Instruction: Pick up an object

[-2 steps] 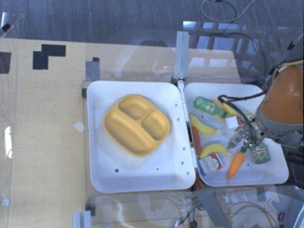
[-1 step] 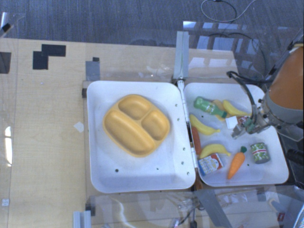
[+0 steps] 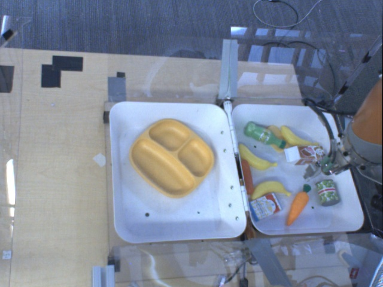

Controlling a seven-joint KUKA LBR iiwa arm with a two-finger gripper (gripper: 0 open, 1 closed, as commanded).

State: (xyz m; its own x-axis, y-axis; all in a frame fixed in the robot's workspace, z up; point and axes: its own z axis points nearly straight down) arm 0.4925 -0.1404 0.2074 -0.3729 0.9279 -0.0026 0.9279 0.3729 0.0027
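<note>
Nothing is lifted yet: the tool (image 3: 320, 167) hangs low near the right bin's (image 3: 299, 226) right edge, beside the can (image 3: 327, 192).

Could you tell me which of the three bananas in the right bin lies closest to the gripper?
The banana at the far side of the bin, beside the green bottle, lies closest to the gripper. The other two bananas sit toward the divider.
</note>
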